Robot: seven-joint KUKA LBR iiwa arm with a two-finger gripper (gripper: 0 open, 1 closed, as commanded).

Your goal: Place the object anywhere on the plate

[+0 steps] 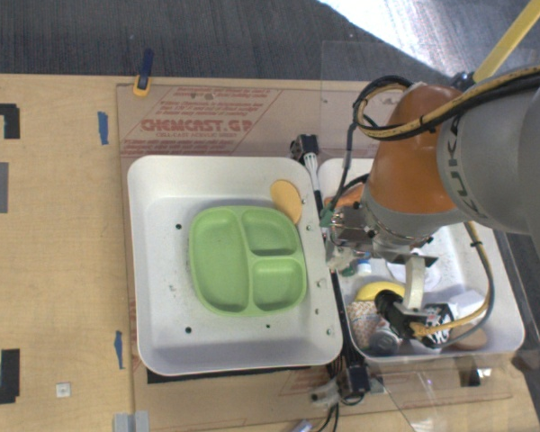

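No object is seen on the plate (pixel 247 259), which lies in the left bin (pixel 153 268). An orange piece (pixel 288 199) lies just beside its rim. The tool (pixel 346 241) is held over the cluttered right bin (pixel 511 322); its grip cannot be told. Placing is judged undone.

This is a robotics lab, a test cell rather than a home or kitchen. A grey industrial arm (pixel 495 169) with an orange band reaches in from the right over two shallow white bins, the left bin (pixel 148 241) and the right bin (pixel 502 282), set side by side on a plain plywood table (pixel 54 241). Black tape marks (pixel 4 120) and blue tape strips (pixel 103 127) are stuck to the table on the left. A paper-faced sheet (pixel 198 120) under the bins carries red printed maker's lettering, and a clamp (pixel 144 72) sits at its far left corner. Dark carpet (pixel 162 16) lies beyond the table.
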